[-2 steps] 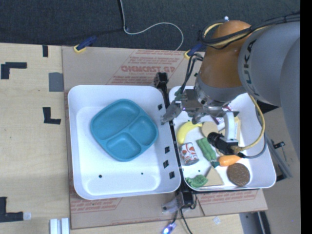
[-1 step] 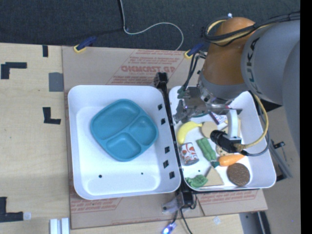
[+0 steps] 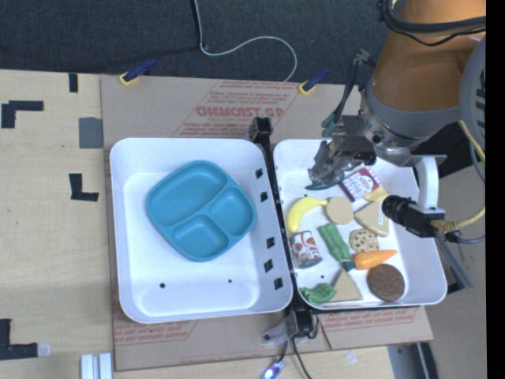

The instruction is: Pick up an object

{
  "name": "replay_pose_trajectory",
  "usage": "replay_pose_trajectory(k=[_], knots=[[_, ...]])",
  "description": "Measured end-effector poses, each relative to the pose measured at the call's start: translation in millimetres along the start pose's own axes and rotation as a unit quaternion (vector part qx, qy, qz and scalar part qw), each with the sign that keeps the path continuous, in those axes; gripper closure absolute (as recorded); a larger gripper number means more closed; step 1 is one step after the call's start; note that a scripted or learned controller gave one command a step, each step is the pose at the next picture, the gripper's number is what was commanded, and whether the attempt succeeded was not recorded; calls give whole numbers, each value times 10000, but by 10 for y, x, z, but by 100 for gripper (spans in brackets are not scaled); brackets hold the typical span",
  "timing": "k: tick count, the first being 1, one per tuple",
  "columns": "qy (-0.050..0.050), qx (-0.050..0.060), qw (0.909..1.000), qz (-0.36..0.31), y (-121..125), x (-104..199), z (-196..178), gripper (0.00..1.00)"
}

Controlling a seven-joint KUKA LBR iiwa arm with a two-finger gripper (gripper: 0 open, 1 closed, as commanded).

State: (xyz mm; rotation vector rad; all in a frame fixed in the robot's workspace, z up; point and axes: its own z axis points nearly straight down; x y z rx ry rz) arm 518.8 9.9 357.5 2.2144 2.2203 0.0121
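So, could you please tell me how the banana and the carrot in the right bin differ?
The banana is yellow and curved; the carrot is orange and straight. The banana sits nearer the divider between the bins, at the bin's middle; the carrot lies farther right, nearer the front rim. Both are toy foods lying loose in the right bin.

The big grey and orange arm was cut off by the top and right edges of the picture. It covered the far right corner of the right bin. The gripper hung low over the far edge of that bin, too dark and blurry to show its tips. A small packet was partly hidden under it. The label on the little can was too small to read.
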Motion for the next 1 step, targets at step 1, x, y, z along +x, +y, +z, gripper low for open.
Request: replay_pose_trajectory(k=[1], knots=[[11, -2, 10000, -30, -348, 467, -990, 100]])
